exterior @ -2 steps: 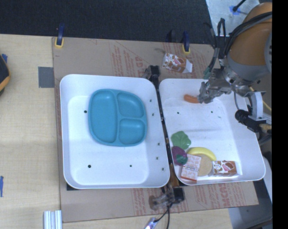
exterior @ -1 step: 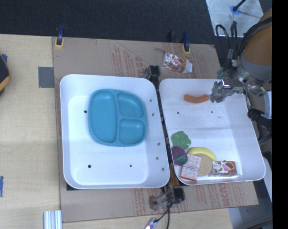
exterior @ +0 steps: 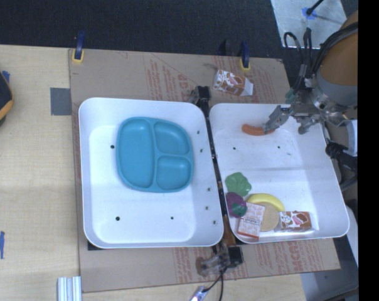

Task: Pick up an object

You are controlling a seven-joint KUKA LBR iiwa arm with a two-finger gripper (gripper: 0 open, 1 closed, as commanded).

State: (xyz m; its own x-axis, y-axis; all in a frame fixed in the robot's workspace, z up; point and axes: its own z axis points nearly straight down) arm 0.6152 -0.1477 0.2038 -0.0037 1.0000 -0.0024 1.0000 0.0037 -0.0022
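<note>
Cardboard-covered surface (exterior: 145,74) held both bins; my claw (exterior: 272,123) hovered at the sausage (exterior: 253,130), grip unreadable, closing seemed next.

gripper (exterior: 272,123) low in your right bin (exterior: 315,168)
its tip sits at the orange sausage (exterior: 253,129); blue divided plate (exterior: 155,154) lies in the left bin (exterior: 95,168).

Arm (exterior: 337,61): rounded orange band over grey wrist housing. Black cables (exterior: 300,49) loop above the wrist. Grey metal two-finger gripper (exterior: 272,122), dark slender build, with pale metallic brackets behind it.
</note>
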